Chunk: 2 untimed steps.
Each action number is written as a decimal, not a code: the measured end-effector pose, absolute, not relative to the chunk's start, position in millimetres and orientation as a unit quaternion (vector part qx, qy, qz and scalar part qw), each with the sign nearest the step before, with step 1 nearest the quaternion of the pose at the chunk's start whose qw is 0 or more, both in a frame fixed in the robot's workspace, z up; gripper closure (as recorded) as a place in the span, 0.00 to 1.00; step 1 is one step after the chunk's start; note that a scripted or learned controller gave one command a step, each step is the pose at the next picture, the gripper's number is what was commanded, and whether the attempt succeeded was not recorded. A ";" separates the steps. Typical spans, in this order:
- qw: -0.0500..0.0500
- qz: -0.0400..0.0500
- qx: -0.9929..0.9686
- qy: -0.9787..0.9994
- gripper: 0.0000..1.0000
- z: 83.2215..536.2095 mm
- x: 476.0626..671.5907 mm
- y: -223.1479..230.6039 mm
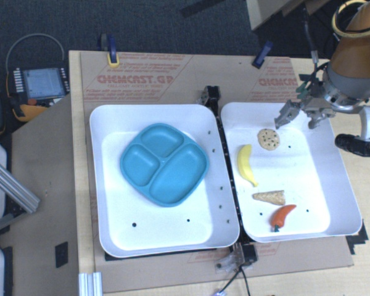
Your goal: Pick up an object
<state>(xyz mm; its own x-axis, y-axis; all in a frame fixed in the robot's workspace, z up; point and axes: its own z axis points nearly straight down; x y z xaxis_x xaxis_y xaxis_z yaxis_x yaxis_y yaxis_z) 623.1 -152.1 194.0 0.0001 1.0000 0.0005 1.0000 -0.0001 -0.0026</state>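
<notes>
Cardboard-topped bench (pixel 172 73) with two white bins side by side. Nearest candidate for a pick looks like the cookie (pixel 269 139), lying flat at the far end of the right bin (pixel 342 193). Just beyond it hovers the gripper (pixel 299 116), fingers spread and holding nothing, probably lining up a descent. Nearer in that bin: a banana (pixel 246 164), a tortilla chip (pixel 269 197) and a red chili pepper (pixel 282 216), all apart. A blue divided plate (pixel 164 163) fills the left bin (pixel 108 221).

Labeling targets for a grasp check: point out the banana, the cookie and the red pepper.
banana (pixel 246 164), camera view, middle of its curved body.
cookie (pixel 269 139), camera view, centre of its face.
red pepper (pixel 283 215), camera view, middle of its red flesh.
</notes>
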 end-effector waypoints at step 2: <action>-0.001 0.000 -0.707 -0.707 1.00 158.6 615.0 -154.5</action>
<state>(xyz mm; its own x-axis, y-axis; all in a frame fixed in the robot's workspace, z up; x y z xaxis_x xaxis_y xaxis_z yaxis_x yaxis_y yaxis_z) 615.0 -154.5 158.6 -0.0001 1.0000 -0.0010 1.0000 0.0001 0.0021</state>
